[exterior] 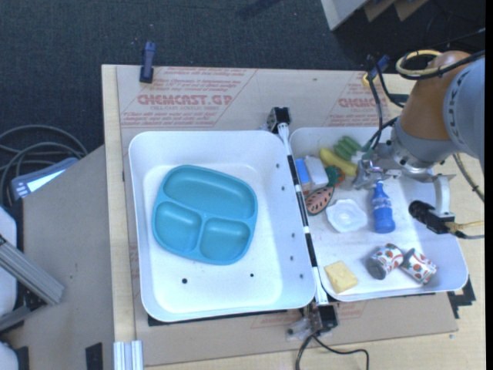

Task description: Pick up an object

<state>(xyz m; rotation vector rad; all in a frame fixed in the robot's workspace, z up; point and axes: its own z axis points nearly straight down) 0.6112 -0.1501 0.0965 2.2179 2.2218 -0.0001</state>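
Two shallow white bins are seen from above, side by side on a bench. The left bin (pixel 154 284) holds a blue divided plate (pixel 204 214). The right bin (pixel 454 272) holds a scatter of small objects, and the grey arm with its orange band (pixel 424 106) reaches into it from the right.

The gripper (pixel 371 177) is seen low over the upper middle of the right bin. Whether it is open or closed cannot be told, and nothing can be made out in its grasp.

The likeliest target is judged to be a small blue bottle (pixel 381 209). It lies just below the gripper, toward the near edge of the bin, very close to or touching it. Its long axis runs roughly from far to near, with a paler cap at the far end.

A white round lid (pixel 346 216) sits just left of the bottle. A yellow block (pixel 340 276) and a red-and-white patterned can (pixel 400 262) lie nearer the front.
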